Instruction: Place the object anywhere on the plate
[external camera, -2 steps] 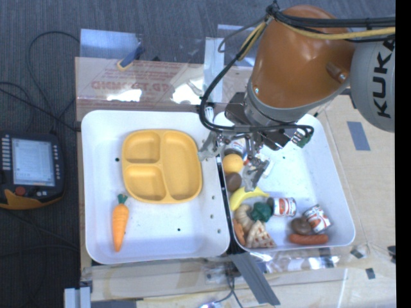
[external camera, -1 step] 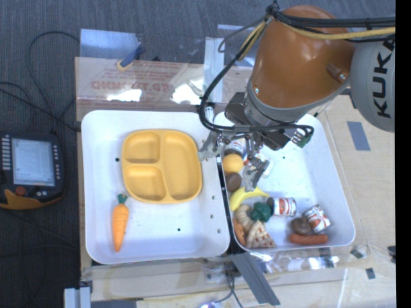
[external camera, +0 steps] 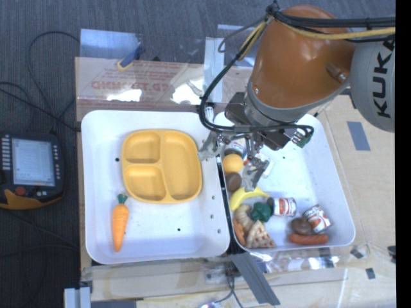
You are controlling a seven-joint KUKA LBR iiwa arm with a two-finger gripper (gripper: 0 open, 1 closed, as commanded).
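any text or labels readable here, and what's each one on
"KU", the letters in view on the grey arm.
Red mirrored print on the cardboard sheet behind the left bin: too blurred to read.
Can labels and the pendant screen: too small.

Robotics lab: KUKA arm (external camera: 302,50), teach pendant (external camera: 29,169), taped bench w/ bins (external camera: 96,236).
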